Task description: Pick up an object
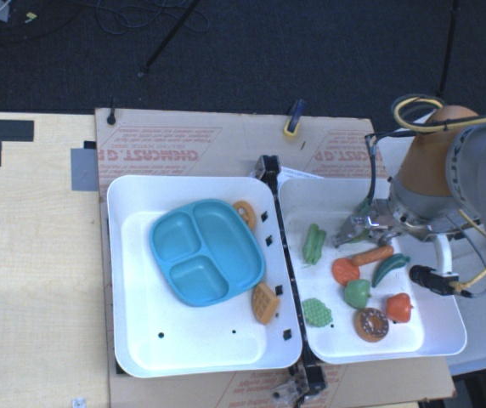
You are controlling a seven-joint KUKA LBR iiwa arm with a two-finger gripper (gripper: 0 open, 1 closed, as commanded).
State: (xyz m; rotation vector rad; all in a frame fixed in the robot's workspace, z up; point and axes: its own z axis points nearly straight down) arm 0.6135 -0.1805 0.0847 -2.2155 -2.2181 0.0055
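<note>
Resting on brown cardboard [183,147] over a pale bench [31,253], two bins [132,330]; hand [355,230] state unclear.

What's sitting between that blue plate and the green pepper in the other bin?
In the camera view, the bins' two white walls and black divider lie between the blue plate and green pepper; no toys.
</note>
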